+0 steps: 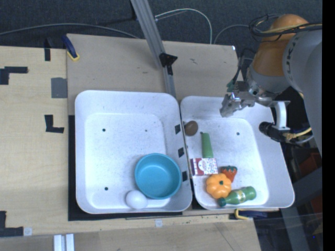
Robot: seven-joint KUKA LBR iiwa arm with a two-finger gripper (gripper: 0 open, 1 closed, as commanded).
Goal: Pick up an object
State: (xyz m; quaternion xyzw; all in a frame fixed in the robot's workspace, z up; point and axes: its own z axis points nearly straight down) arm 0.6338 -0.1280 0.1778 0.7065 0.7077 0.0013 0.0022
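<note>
Camera view: gripper (229,107) hangs over the far rim of the right bin (272,156), nothing between its fingers; whether they are spread, cannot tell. Nearest object: brown ball (191,127), beside the bin's left wall. Toward the near rim: green stick (207,145), small carton (203,167), orange pumpkin (218,185), green bottle (238,195).

From my station the two white bins (84,140) read as smooth plastic with a faint speckle — slightly glossy at the rims. Inside the left one, the blue bowl (157,175) looks like matt plastic and the white ball (136,198) beside it has a soft sheen. The bench (31,156) left of the bins shows pale wood grain — the gripper (230,106) looks like bare dull metal.
</note>
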